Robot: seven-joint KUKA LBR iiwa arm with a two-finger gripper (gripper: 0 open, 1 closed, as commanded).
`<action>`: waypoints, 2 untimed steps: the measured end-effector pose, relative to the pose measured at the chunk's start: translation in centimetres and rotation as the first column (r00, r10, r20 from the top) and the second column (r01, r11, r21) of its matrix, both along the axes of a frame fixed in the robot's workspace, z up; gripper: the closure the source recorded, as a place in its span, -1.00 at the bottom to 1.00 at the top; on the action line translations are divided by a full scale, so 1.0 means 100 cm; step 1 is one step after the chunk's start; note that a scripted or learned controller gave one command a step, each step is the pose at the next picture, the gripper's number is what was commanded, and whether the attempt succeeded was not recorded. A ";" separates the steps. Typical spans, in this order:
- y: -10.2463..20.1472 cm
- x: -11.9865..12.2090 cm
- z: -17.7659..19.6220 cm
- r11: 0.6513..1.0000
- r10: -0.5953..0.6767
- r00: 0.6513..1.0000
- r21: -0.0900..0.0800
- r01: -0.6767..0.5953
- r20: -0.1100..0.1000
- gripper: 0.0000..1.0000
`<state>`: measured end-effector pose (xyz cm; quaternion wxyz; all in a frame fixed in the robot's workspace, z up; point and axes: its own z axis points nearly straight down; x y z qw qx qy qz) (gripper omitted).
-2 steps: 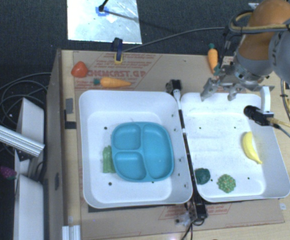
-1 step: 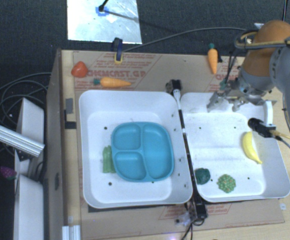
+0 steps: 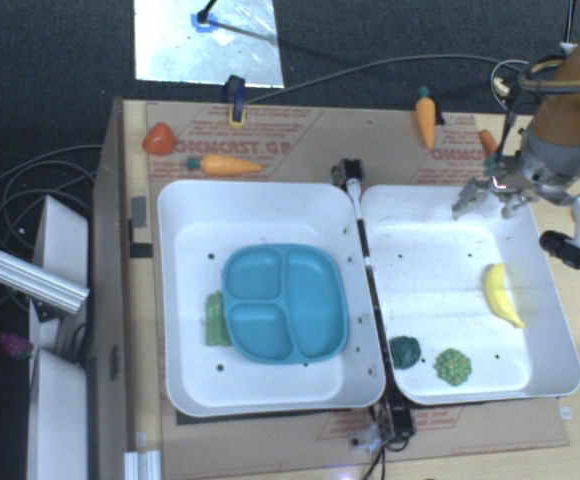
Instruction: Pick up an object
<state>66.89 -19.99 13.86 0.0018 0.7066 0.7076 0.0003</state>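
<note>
The gripper [image 3: 490,200] hangs over the far edge of the right bin [image 3: 440,243], at the end of the grey arm [image 3: 560,138] that comes in from the right. Its two fingers are spread apart, one pointing toward the left and one toward the right, and nothing is between them, so the gripper is open and does not hold any object.

Nearer to the camera than the gripper, and slightly to the right of it, a yellow banana [image 3: 501,294] lies on the floor of the right bin, apart from the fingers. Further toward the camera, near the front wall of the same bin, sit a dark green object [image 3: 404,352] and a light green bumpy object [image 3: 453,366], both well apart from the gripper.

To the left of the gripper is the left bin [image 3: 200,218]. It contains a blue divided plate [image 3: 284,302], and a green piece [image 3: 215,320] lies just beside the left side of this plate.

Behind the bins, on the cardboard, an orange carrot [image 3: 426,120] lies near the gripper on its left, and another carrot [image 3: 228,166] and a red-orange item [image 3: 159,139] lie far to the left.
</note>
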 end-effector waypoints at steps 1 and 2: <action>-0.007 -0.075 0.019 1.000 -0.001 1.000 0.000 0.001 -0.001 -1.00; -0.006 -0.086 -0.006 1.000 0.000 1.000 0.001 0.000 -0.002 -1.00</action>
